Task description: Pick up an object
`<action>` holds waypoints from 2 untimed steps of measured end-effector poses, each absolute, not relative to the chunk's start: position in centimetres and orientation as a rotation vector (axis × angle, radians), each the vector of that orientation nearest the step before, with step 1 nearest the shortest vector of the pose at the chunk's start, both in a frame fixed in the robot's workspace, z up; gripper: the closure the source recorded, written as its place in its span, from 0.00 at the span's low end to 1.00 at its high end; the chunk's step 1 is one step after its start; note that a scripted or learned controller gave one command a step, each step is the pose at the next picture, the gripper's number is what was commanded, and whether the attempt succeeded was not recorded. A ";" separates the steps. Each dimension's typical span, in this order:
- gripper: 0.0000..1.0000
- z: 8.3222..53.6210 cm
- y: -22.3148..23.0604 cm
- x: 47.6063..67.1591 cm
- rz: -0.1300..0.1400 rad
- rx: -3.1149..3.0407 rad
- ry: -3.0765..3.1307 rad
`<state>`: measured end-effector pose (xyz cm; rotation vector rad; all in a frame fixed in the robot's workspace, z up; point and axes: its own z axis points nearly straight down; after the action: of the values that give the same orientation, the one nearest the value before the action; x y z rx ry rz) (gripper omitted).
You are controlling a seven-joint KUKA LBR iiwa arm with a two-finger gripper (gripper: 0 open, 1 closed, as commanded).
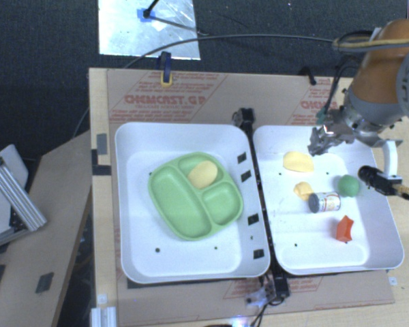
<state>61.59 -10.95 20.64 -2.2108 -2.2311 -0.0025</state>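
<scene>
Even overhead light, soft shadows, glare on foil sheet (148, 18), slightly soft focus.

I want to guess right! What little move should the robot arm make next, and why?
Probably lower straight down a little. The gripper hangs over the right bin, just above and right of the yellow piece, the closest thing to it. I see nothing held between its fingers.
</scene>
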 end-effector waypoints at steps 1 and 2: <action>1.00 21.2 -6.6 61.3 -0.004 -2.211 -2.231; 1.00 20.6 -1.5 60.9 -0.002 -2.210 -2.231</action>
<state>60.88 -1.53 20.63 -2.2104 -2.2308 -0.0025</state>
